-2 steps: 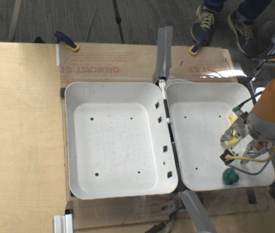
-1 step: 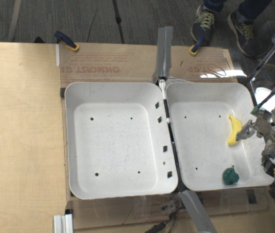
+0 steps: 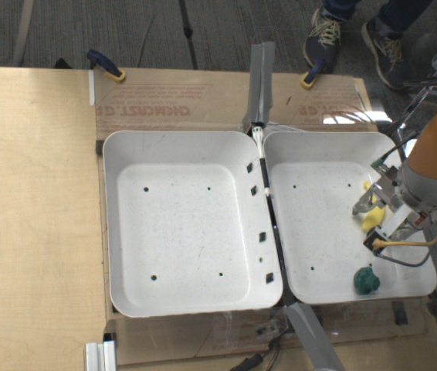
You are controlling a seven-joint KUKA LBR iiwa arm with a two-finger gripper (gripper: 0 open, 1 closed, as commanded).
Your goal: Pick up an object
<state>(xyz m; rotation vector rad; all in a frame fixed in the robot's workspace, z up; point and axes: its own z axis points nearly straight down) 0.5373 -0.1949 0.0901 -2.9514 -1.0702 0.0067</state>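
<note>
Nearest the camera, at the bottom edge, a grey bracket (image 3: 315, 338) and loose cables lie on the front lip of the table (image 3: 33, 207), likely part of what pins the bins in place. Moving from the left, bare pale wood gives way to the left bin (image 3: 114, 207), a shallow white tray with a few dark dots on its floor. A grey divider post (image 3: 261, 83) stands at the seam where the two bins meet, with small black clips along that seam, which I judge keep the trays from sliding apart. The right bin (image 3: 276, 207) holds the task's things: a yellow object (image 3: 372, 218) near its right side and a green lump (image 3: 367, 280) in the front right corner, apart from the yellow one. The claw (image 3: 374, 207) hangs low over the yellow object, right against it, angled in from the right as if set to close on it. How far the claw is open, or whether it has hold of anything, I cannot tell.
</note>
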